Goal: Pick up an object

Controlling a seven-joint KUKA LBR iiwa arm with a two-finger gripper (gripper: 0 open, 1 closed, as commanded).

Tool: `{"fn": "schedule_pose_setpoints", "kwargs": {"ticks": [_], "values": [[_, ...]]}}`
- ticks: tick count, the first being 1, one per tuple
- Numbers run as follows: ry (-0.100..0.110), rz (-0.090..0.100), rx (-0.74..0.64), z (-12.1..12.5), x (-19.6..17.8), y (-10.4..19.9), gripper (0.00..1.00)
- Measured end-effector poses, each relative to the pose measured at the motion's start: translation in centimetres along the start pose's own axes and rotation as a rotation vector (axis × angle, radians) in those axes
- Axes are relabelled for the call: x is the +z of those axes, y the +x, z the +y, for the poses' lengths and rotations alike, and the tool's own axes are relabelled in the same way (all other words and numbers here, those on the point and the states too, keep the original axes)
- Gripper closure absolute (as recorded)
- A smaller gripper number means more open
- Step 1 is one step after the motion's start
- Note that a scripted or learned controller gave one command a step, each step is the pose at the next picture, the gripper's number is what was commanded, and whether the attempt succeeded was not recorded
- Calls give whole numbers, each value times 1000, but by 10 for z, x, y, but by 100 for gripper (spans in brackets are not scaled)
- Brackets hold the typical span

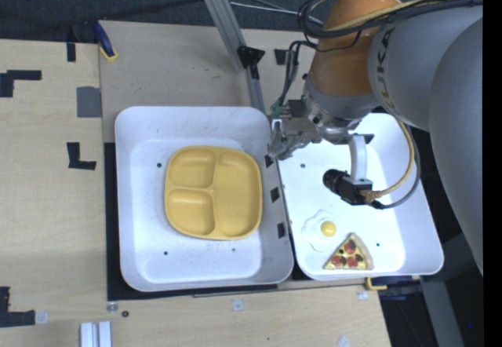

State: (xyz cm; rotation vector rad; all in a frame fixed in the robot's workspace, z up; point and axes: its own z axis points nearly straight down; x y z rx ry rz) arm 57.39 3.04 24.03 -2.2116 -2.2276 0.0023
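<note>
Fingers: honestly couldn't tell if they were spread or closed, too small and shadowed. The gripper (281, 143) hung over the divider between the bins, mid-frame. Nearest targets were the fried egg (321, 229) and pizza slice (350, 253), lower right. I'd have centred squarely over one before descending.

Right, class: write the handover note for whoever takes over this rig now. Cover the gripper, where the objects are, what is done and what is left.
Gripper: low over the far left corner of the right bin, by the wall shared with the left bin; nothing seen in its grasp.
Objects: fried egg toy and pizza slice toy lie close together at the near end of the right bin. Yellow divided plate sits in the middle of the left bin.
Done: nothing lifted yet.
Left: grasp one object and raise it.
</note>
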Motion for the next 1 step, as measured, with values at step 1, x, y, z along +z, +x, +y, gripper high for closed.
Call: {"fn": "schedule_pose_setpoints", "kwargs": {"ticks": [1], "values": [[1, 0, 1, -4, 10, 54, 100]]}}
